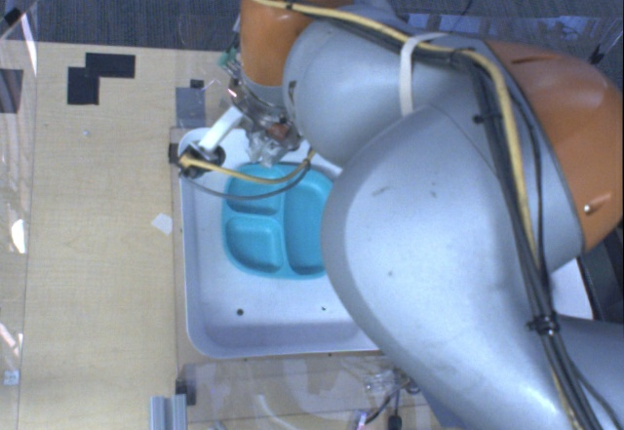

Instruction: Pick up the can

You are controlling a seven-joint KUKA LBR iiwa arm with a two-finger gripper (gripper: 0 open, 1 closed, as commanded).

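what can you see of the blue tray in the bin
The blue tray looks like glossy moulded plastic, light blue, with rounded corners and raised ridges dividing it into shallow compartments. It lies flat, right side up, on the floor of the white bin, toward the far end. The grey arm covers its right part, and the gripper sits at its far edge; contact cannot be judged.

The arm (429, 223) is showing bulky grey casings with orange bands — a yellow cable (390, 31) and black cables are running along it, tied by a white strap (408, 77).
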